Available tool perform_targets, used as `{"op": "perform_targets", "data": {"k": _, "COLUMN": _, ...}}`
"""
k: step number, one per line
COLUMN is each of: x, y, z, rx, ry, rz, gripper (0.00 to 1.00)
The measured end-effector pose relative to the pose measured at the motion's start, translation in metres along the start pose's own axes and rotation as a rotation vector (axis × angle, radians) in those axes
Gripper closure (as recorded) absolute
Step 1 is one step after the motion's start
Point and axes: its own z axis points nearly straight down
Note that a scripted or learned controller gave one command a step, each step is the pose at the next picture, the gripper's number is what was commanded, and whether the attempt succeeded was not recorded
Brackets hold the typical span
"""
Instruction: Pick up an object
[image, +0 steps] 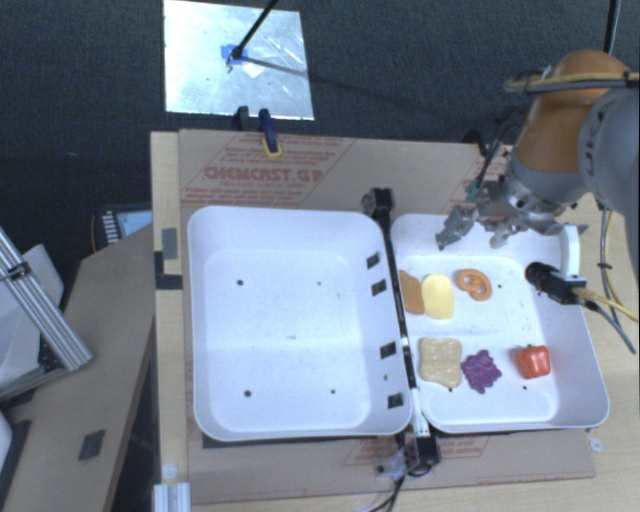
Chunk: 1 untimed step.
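Surroundings: worktop (130, 300) of pale wood, with a brown cardboard sheet (280, 165) printed in red letters lying under both bins.
Left bin (290, 320): shallow, white, smooth plastic with rounded corners and a few small dark dots on its floor.
Right bin (570, 370): same shape and material, touching the left bin along a middle seam with black clips (378, 262).
Arm (565, 130): grey with an orange band, reaching in from the right above the far edge of the right bin.
Hand (478, 228): two grey metal fingers spread apart, nothing between them, over the far left corner of the right bin.
Pretzel (474, 284): orange-brown, twisted shape, lying in the right bin just near the hand, not touching it.
Yellow piece (438, 296): smooth, rounded block, beside the pretzel on its left.
Orange piece (410, 292): long and flat, touching the yellow piece, close to the seam.
Toast slice (440, 361): beige, flat, with soft corners, in the near part of the right bin.
Grapes (482, 371): purple, bumpy cluster, just beside the toast slice.
Pepper (533, 361): small, red-orange, glossy, with a green stem, near the right wall.
Black part (550, 280): dark cylinder with cables, over the right side of the right bin.
Behind the worktop: shiny metal plate (238, 58) on dark carpet, and a blue and yellow clamp (268, 133) on the cardboard edge.
Left edge: aluminium rail (35, 300), ribbed and tilted.
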Motion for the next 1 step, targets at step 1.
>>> {"op": "perform_targets", "data": {"k": 1, "x": 0.0514, "y": -0.0525, "z": -0.0774, "rx": -0.005, "ry": 0.002, "rz": -0.006, "gripper": 0.00}}
